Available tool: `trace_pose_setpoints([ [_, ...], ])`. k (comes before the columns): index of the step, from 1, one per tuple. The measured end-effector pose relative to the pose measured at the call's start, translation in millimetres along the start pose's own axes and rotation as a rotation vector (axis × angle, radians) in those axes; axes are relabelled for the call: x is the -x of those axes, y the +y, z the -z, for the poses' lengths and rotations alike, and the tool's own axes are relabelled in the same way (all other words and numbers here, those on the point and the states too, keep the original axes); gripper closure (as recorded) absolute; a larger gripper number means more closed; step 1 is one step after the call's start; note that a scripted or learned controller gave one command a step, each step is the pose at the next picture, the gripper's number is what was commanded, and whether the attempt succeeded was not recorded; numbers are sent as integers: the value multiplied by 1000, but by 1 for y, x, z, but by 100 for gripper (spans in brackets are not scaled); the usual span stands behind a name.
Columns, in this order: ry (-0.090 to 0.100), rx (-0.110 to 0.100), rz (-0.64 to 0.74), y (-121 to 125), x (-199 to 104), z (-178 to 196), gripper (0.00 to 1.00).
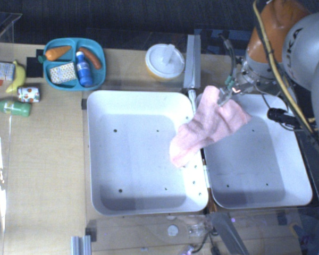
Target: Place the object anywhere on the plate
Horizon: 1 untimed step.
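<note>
A pink cloth hangs draped across the divider between the two bins, its lower end trailing into the left bin. Its upper corner is pulled up into my gripper, which is shut on it above the back left corner of the right bin. The blue divided plate lies on the bench beyond the left bin's far left corner, well away from the gripper. It holds a toy carrot, a sausage, a blue bottle and a patterned square.
A white-lidded yellow bowl stands behind the bins near the metal divider post. A banana, a small can, a green bottle and a carton lie at the bench's far left.
</note>
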<state>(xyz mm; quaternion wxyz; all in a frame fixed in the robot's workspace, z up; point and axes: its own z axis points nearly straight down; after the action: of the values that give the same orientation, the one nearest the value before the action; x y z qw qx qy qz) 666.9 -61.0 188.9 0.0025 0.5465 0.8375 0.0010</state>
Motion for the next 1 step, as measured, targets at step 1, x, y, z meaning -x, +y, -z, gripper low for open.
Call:
trace_pose_setpoints([
  [1,0,1,9,3,-1,37,100],
])
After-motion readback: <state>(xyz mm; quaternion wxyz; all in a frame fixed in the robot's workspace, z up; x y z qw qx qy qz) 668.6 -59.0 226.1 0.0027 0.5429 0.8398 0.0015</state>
